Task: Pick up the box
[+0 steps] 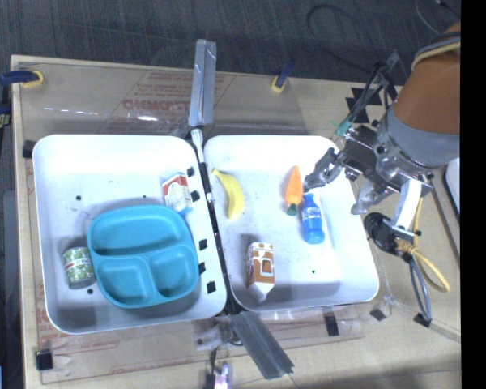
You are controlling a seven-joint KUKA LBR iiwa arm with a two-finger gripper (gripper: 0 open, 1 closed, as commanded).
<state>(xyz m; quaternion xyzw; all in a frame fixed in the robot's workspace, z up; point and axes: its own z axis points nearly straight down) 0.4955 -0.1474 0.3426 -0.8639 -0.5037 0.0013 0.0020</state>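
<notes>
A blue divided tray and a green can sit in the left bin. The right bin holds a banana, a carrot and a blue bottle.

arm — cut by right edge | small carton — print unreadable

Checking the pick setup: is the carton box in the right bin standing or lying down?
Lying down. The carton box rests on its side on the right bin floor, printed face up, apart from the gripper.
</notes>
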